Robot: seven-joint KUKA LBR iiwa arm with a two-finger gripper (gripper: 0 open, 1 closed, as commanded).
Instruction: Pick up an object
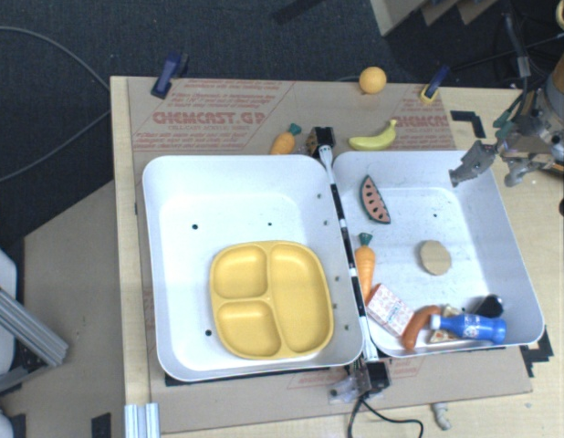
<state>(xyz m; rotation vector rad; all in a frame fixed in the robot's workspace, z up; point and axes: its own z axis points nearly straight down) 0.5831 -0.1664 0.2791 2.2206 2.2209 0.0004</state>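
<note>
Grey gripper [515,158] hangs over the right bin's [510,235] far corner; whether its fingers are spread I cannot tell. The beige puck [435,257] lies nearer me, leftward.

Right bin: open middle, crowded near edge.
We note bare floor around the tan disc [435,257]; carrot [365,263], watermelon slice [374,198] line the divider, box [388,307], sausage [417,326], blue bottle [471,326] crowd the front.
</note>
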